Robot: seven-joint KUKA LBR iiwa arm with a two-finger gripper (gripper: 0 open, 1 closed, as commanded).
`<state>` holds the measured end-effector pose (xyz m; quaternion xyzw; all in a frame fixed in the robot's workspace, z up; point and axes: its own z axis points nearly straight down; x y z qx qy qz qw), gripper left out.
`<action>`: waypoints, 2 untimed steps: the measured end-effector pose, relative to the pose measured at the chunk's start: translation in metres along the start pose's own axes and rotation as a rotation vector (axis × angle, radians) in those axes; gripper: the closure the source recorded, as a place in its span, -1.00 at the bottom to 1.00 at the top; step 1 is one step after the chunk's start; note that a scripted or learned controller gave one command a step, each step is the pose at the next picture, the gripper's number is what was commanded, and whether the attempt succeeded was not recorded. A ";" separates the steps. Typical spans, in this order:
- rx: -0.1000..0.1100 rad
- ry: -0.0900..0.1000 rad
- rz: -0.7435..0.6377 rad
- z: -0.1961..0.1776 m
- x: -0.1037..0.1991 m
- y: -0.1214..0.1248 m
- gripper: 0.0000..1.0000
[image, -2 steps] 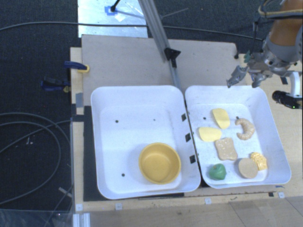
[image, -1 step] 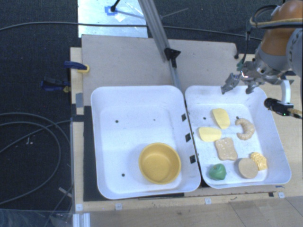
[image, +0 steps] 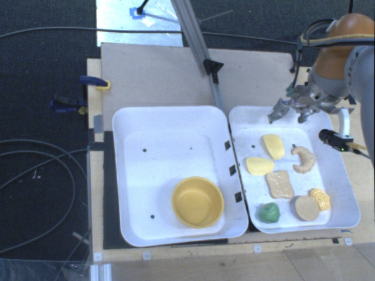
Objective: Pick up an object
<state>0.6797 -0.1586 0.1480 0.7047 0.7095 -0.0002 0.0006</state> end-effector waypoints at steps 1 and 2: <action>-0.006 -0.002 -0.003 -0.014 0.000 0.002 1.00; -0.007 0.000 -0.001 -0.063 0.001 0.012 1.00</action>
